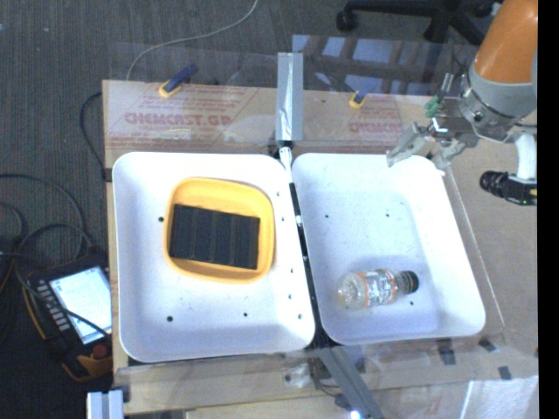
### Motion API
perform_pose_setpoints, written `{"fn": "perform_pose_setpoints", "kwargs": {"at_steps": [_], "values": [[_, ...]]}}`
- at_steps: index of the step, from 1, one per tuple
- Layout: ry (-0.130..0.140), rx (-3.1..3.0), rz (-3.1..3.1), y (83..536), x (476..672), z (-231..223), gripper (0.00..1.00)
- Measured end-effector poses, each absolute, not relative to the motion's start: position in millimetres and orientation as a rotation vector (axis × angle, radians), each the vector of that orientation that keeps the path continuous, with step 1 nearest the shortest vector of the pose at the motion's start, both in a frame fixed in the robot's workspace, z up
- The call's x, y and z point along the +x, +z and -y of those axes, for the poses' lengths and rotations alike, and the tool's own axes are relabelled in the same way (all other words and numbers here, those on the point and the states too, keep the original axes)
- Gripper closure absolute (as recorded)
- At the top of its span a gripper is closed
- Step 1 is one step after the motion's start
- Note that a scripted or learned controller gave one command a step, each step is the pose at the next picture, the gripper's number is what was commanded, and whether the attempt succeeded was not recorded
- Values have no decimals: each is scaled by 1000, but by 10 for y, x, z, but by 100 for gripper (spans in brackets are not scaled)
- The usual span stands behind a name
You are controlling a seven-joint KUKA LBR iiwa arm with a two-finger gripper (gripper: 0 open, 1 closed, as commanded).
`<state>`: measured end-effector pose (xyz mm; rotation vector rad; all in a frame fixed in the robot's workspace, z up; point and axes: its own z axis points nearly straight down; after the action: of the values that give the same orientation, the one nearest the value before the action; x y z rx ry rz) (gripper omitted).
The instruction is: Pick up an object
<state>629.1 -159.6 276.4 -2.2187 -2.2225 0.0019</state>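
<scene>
You had a clear bottle lying on its side near the front of the right bin. Left of that bin, a yellow dish held a dark block. Above the bin's far right corner, the gripper hung with jaws spread, holding nothing.

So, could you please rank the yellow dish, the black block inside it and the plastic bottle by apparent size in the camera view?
1. Yellow dish, left bin.
2. Black block, inside the dish.
3. Plastic bottle, right bin, lying on its side, clearly smallest.
</scene>
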Motion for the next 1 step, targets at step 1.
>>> {"fn": "perform_pose_setpoints", "kwargs": {"at_steps": [1], "values": [[4, -2410, 2011, 1918, 5564, 1141, 0]]}}
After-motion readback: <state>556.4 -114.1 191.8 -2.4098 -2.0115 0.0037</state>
